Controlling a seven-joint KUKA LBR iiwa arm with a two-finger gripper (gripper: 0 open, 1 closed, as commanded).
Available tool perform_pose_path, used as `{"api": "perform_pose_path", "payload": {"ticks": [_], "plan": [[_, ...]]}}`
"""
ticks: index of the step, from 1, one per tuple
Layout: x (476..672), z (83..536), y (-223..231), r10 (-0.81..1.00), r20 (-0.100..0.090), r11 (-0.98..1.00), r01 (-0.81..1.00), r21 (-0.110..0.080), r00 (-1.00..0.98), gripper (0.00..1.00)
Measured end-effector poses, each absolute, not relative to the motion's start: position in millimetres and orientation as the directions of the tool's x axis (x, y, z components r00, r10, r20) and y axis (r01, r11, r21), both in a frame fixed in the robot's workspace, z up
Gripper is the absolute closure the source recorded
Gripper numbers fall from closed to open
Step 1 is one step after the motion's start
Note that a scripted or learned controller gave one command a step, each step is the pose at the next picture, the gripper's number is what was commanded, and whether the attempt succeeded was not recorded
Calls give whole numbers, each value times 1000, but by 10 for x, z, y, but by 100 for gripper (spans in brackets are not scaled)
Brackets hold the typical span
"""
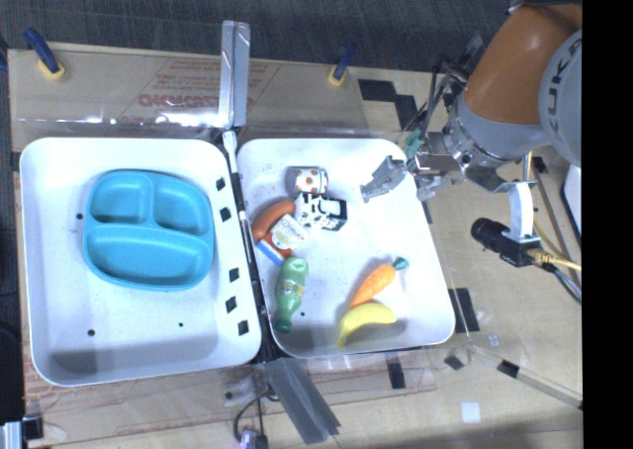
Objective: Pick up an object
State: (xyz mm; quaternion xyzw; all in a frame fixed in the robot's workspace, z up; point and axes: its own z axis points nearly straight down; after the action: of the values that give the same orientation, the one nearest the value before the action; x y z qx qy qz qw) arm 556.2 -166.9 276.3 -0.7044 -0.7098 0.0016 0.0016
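The right bin holds several objects. An orange carrot and a yellow banana lie near its front right. A green bottle lies by the left wall. In the middle sit a black-and-white patterned item, a small spotted white cup, an orange sausage-like piece and a white packet. My gripper hangs over the bin's back right part, to the right of the spotted cup and apart from every object. Nothing shows in its grasp.
The left bin holds a blue divided plate. A raised divider separates the two bins. A metal bar stands behind them. The arm's grey and orange body looms over the bench right of the bins.
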Motion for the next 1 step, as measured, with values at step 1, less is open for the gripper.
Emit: {"api": "perform_pose_path", "payload": {"ticks": [1], "plan": [[5843,1092,-1774,982,1,191,982,-4,-191,0]]}}
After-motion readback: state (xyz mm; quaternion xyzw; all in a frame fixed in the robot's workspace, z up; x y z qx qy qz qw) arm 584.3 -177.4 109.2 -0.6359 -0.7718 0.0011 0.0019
